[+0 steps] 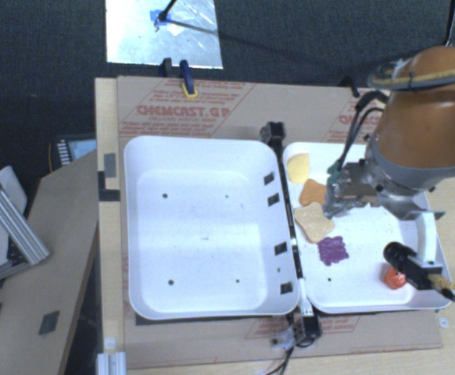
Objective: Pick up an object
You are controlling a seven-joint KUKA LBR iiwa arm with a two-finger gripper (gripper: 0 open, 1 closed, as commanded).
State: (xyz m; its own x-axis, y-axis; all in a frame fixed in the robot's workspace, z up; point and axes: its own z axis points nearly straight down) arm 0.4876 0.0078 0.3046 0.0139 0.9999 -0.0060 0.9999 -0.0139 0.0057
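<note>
Gripper point(338, 198) sits low in the right bin point(368, 299) just beside the orange piece point(313, 191) and tan slice point(314, 223), can't tell its state; purple cluster point(332, 249) nearby.

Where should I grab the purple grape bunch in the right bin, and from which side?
Probably from straight above, closing across the middle of the purple grape bunch. It lies flat on the floor of the right bin with bare white on its right and lower sides, apart from the toast slice above it. The gripper sits beyond the toast, so it would come towards the camera, then down.
</note>
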